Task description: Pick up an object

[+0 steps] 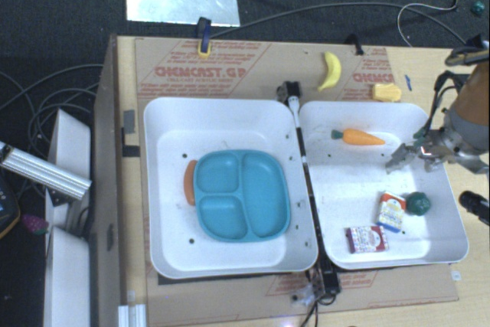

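The right bin (pixel 444 241) holds an orange carrot (pixel 361 137) at its far side. Near its front lie a dark green ball (pixel 418 203), a small white, red and blue carton (pixel 391 210) and a red packet (pixel 366 239). My gripper (pixel 414 157) hangs over the right bin's right half, between the carrot and the green ball. Its fingers are spread open with nothing between them. The carrot lies to its left and farther back; the ball and carton lie nearer the front.
The left bin (pixel 168 134) holds a blue divided plate (pixel 241 193) with an orange object (pixel 188 181) tucked at its left edge. Behind the bins, on the cardboard, lie a banana (pixel 331 70) and a yellow block (pixel 387 93). Cables run at the back right.
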`<state>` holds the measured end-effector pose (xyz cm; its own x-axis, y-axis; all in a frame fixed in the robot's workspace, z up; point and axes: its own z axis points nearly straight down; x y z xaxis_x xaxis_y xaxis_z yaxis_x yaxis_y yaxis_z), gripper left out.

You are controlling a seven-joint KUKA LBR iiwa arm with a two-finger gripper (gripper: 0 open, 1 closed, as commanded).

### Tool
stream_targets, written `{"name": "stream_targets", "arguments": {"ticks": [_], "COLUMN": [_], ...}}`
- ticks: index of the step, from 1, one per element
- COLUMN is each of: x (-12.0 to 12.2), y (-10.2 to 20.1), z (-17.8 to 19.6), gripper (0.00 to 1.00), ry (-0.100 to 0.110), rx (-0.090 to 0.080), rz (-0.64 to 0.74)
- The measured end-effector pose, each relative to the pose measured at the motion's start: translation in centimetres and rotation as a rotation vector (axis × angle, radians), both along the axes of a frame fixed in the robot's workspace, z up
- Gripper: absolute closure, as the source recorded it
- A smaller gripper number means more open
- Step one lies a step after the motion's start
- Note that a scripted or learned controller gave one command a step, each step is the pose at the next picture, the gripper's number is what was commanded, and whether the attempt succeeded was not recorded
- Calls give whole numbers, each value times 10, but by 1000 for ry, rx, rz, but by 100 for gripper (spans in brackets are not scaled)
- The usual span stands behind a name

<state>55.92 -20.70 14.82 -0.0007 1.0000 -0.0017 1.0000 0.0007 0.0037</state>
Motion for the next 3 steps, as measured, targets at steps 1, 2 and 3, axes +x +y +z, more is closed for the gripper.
{"name": "stream_targets", "arguments": {"ticks": [1, 2, 3], "x": [-24, 103, 30], "y": [25, -1, 0], "z": [-64, -68, -64], "gripper": [0, 0, 0], "ry": [2, 36, 3], "rx": [1, 7, 1], "rz": [0, 6, 1]}}
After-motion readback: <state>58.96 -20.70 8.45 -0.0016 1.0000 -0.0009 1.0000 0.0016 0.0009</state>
